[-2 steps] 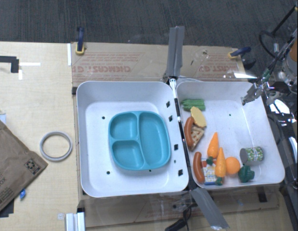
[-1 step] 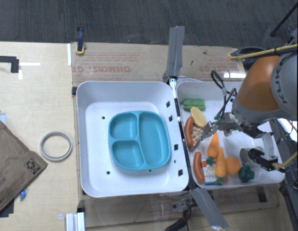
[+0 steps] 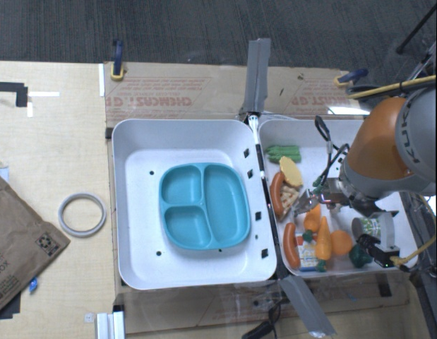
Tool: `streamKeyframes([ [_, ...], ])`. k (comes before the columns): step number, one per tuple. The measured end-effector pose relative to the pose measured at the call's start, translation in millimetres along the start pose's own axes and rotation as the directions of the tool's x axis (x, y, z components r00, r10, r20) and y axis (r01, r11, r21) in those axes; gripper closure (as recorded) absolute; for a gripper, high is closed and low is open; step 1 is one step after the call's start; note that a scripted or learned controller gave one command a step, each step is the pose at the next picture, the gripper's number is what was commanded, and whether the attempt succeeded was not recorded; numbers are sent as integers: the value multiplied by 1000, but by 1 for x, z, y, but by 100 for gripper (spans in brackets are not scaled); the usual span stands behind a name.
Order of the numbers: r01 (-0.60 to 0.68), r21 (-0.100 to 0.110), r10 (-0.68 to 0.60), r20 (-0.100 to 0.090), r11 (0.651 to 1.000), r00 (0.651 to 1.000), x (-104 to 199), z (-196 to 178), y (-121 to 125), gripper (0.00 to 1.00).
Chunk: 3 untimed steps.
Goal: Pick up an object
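Observation:
The right bin (image 3: 303, 129) holds a heap of toy food. A green pod (image 3: 284, 152) lies at its far left, with a yellow piece (image 3: 291, 171) just below it. A red sausage (image 3: 277, 191) lies along the left wall and a second one (image 3: 291, 244) sits near the front. Orange pieces (image 3: 312, 221) and an orange ball (image 3: 339, 243) lie in the middle. My gripper (image 3: 305, 201) reaches down from the right into this heap, just right of the upper sausage and above the orange pieces. Nothing is visibly lifted.
The left bin (image 3: 133, 189) holds a blue divided plate (image 3: 204, 205). A dark green item (image 3: 359, 256) and a small can (image 3: 370, 227) lie at the right bin's front right. A tape ring (image 3: 82, 213) and a cardboard box (image 3: 13, 249) lie on the bench to the left.

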<state>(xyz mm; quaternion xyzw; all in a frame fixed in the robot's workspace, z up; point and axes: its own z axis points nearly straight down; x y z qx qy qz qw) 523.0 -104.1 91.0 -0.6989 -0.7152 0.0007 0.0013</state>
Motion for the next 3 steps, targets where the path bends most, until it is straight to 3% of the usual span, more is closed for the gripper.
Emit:
streamKeyframes([
  [1, -4, -1, 4, 1, 1000, 1000, -1, -9, 0, 100],
  [2, 47, -2, -47, 2, 999, 999, 41, -100, 61, 100],
  [3, 167, 2, -167, 2, 986, 986, 54, -99, 53, 100],
])
